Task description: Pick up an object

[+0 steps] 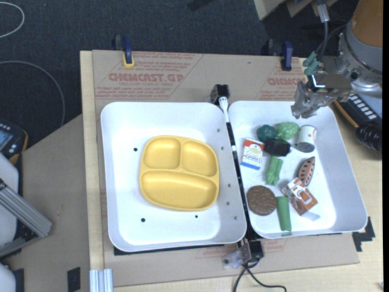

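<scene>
Two white bins sit side by side on the bench — the left bin point(115, 163) bears a yellow divided plate point(179, 172), the right bin point(346, 181) a clutter of small objects point(279, 163). The gripper point(306, 105) hangs above the clutter's far edge; nothing is between its fingers, whose spread I cannot tell — so the pick is not yet made.

Single arm point(364, 29) entering from the right, orange band uppermost, grey wrist point(355, 66) angled down and leftward, with the gripper point(302, 109) at its lowest, leftmost end.
</scene>
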Controlling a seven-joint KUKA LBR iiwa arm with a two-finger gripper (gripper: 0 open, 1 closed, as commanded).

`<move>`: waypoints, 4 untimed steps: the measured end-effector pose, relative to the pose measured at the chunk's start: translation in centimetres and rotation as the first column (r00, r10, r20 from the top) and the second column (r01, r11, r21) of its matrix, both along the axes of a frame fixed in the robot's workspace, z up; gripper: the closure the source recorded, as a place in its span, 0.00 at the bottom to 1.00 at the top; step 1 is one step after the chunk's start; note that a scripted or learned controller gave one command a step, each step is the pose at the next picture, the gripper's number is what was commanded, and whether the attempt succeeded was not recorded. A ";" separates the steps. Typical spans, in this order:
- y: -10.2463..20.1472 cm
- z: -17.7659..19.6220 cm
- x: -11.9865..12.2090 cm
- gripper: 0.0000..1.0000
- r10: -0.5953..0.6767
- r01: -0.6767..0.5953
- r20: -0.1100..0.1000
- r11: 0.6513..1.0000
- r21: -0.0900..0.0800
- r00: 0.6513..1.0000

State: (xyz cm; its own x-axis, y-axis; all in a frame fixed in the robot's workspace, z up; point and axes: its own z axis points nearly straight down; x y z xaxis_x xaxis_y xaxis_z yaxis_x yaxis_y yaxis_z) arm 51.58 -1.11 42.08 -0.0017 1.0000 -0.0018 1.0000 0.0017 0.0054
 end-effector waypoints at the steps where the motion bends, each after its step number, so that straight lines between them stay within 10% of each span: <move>1: 0.0 1.0 0.1 1.00 0.001 -0.001 0.003 1.000 -0.001 1.000; 2: 0.1 2.1 0.1 1.00 0.002 -0.002 0.006 1.000 -0.002 1.000; 3: -1.4 -4.5 -1.9 1.00 -0.005 0.005 -0.014 1.000 0.002 1.000; 4: 0.1 7.5 -3.6 1.00 0.001 -0.001 0.011 1.000 0.003 1.000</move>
